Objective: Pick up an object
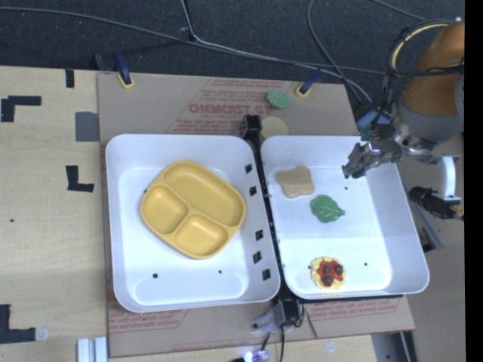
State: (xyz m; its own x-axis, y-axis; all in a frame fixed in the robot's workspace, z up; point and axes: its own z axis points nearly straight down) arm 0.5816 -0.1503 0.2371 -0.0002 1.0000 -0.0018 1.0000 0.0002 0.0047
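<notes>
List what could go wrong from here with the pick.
1. The gripper sits near the right bin's upper right, apart from all three items; a straight descent would likely close on bare floor.
2. The beige piece and green piece lie close together, so going for one may nudge the other.
3. The red and yellow piece sits near the front wall, which could block a finger.

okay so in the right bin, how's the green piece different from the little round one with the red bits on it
The green piece is one solid green with a ragged, leaf-like outline; the round piece is pale yellow topped with red and dark spots, with a neat circular edge. The green piece lies near the middle of the right bin, while the round piece sits close to the bin's near edge. Both are small, lie flat on the white floor, and are apart from the tool.
</notes>
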